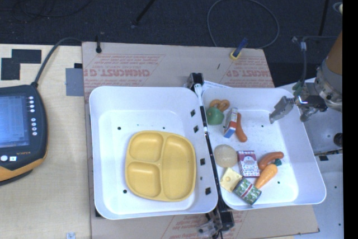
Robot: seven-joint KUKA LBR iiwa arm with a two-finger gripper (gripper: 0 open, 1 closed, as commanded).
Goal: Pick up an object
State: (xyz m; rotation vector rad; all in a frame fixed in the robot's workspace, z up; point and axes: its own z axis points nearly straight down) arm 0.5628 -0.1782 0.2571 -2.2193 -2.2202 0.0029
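Note:
The right bin (302,176) holds several toy foods: a pretzel (219,104), a green vegetable (214,115), a blue and white carton (230,122), an orange sausage (241,130), a beige round piece (225,155), a red box (247,163), a second sausage (271,158), a carrot (266,176), a cheese wedge (230,179) and a green can (246,191). My gripper (292,113) hangs over the bin's far right corner, open, with nothing between its fingers. It is well to the right of the carton and above the second sausage.
The left bin (106,120) carries a yellow divided plate (161,165). A black divider with clips (205,143) runs between the bins. A teach pendant (19,126) lies at the far left. A blue and yellow clip (239,48) sits on the cardboard behind.

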